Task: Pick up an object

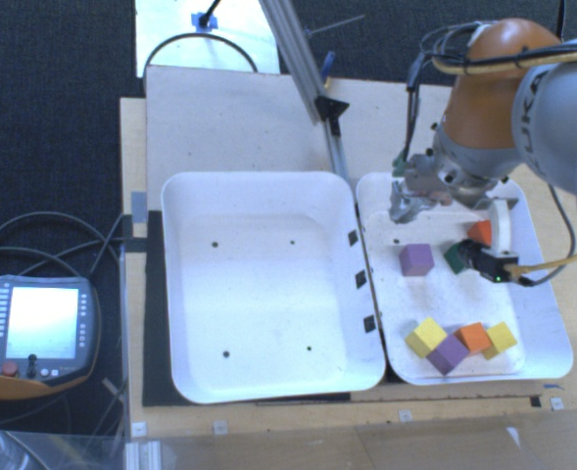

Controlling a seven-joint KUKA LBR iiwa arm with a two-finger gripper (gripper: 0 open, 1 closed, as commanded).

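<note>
The grey arm with its orange band (pixel 499 62) reaches in from the right and hangs over the far part of the right shallow white plastic bin (pixel 552 346). Its 2-finger metal gripper (pixel 406 207) points down near that bin's far left corner; whether it is spread or pressed together I cannot tell, since it shows from above as 1 blurred grey mass.

The loose pieces all lie in the right bin. A purple cube (pixel 416 259) sits near the gripper, on its near side and apart from it. To the right of the cube lie a dark green block (pixel 457 257) and, just beyond it, a small orange block (pixel 480 231) (partly hidden by cabling and a black fitting). At the near end 4 blocks cluster together: a yellow cube (pixel 427 337), a purple block (pixel 449 353), an orange cube (pixel 474 337) and a yellow block (pixel 501 338).

The left shallow white plastic bin (pixel 185 262) adjoins the right one. A handheld control pendant (pixel 35 333) rests far left, off the bench.
</note>
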